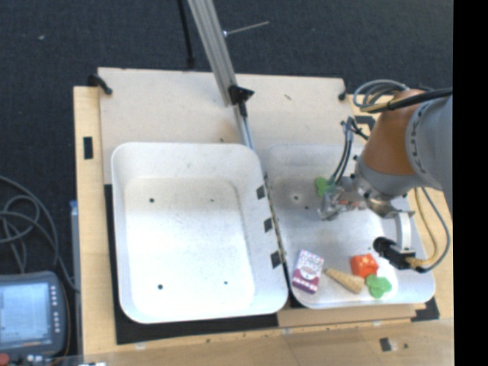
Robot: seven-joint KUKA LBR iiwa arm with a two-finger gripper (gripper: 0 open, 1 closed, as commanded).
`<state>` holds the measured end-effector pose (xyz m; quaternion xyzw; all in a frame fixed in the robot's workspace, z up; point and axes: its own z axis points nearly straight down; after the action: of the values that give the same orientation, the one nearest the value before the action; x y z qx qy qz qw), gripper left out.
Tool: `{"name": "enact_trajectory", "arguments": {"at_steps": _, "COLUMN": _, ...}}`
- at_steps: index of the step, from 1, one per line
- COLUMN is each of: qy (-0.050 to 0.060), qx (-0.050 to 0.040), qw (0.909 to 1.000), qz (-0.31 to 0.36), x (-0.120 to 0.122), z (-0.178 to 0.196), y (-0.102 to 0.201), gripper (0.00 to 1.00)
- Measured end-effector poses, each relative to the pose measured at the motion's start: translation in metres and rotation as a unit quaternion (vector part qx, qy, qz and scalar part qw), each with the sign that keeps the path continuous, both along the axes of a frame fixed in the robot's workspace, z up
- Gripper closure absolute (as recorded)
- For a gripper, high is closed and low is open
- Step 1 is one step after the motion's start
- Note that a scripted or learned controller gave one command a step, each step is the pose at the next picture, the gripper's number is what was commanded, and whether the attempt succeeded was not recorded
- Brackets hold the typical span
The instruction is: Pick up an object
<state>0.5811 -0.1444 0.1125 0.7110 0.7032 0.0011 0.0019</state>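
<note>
Arm low over the right bin, gripper near a small green object.

Camera view: we see the gripper (329,204) down inside the right bin (293,174), with a green object (322,183) at its tip; we cannot tell whether the jaws are parted or closed, nor whether they grip it. Along the bin's near edge we note a purple-and-white carton (307,271), a tan cone (345,280) just beside it, an orange block (364,264) and a green piece (378,285). The left bin (126,166) sits alongside, touching.
</note>
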Motion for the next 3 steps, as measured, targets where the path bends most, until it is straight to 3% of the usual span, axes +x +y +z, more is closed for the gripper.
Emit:
{"name": "enact_trajectory", "arguments": {"at_steps": 1, "qy": -0.002, "qx": -0.0008, "qw": 1.0, "qz": 0.001, "x": 0.002, "z": 0.063, "y": -0.008, "gripper": 1.0}}
{"name": "enact_trajectory", "arguments": {"at_steps": 3, "qy": -0.001, "qx": -0.0007, "qw": 1.0, "qz": 0.007, "x": 0.0, "z": 0.153, "y": -0.017, "gripper": 1.0}}
